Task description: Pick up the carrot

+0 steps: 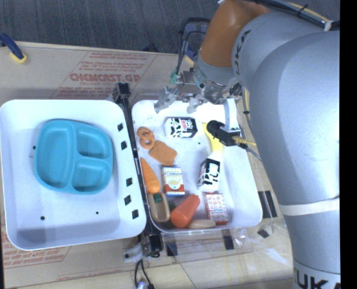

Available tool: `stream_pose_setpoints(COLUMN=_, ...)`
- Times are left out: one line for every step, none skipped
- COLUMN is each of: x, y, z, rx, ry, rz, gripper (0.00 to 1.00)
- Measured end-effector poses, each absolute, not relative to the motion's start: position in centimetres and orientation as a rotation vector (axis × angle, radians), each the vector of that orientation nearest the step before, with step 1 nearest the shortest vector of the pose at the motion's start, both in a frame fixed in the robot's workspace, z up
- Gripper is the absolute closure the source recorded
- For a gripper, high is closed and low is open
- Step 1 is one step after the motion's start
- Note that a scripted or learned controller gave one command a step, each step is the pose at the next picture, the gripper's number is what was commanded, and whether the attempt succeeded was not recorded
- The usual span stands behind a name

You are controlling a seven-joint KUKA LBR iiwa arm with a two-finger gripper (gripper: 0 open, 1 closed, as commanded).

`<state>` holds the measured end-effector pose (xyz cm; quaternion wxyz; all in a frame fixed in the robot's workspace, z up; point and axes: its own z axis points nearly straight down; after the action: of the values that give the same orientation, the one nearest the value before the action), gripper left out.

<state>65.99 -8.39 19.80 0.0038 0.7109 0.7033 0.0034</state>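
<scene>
Carrot [149,176], likely light, rigid, slick plastic, lies against bin wall; grasp mid-body across width; gripper [179,103] fingers apart, empty.

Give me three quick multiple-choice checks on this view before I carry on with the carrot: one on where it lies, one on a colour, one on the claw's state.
1. Where does the carrot lie?
A. On the divided plate
B. Along the right bin's left wall
C. On the cardboard behind the bins

2. What colour is the divided plate in the left bin?
A. Blue
B. Red
C. Yellow

3. Where is the claw?
A. Closed on the carrot
B. Over the left bin
C. Over the right bin's far end, apart from the carrot

Answers:
1 B: it sits against the left wall of the right bin.
2 A: the plate is plainly light blue.
3 C: it is near the cow-patterned carton, with nothing between its fingers.
</scene>
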Motion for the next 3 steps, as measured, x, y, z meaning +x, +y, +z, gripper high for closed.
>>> stream_pose_setpoints(x=65.8, y=-15.5, z=30.4, rx=2.186, ry=2.242, rz=0.005, gripper=0.00)
stream_pose_setpoints(x=63.7, y=-14.0, z=15.1, rx=2.281, ry=2.179, rz=-0.015, gripper=0.00)
stream_pose_setpoints(x=65.8, y=-14.9, z=24.4, rx=2.437, ry=1.976, rz=0.004, gripper=0.00)
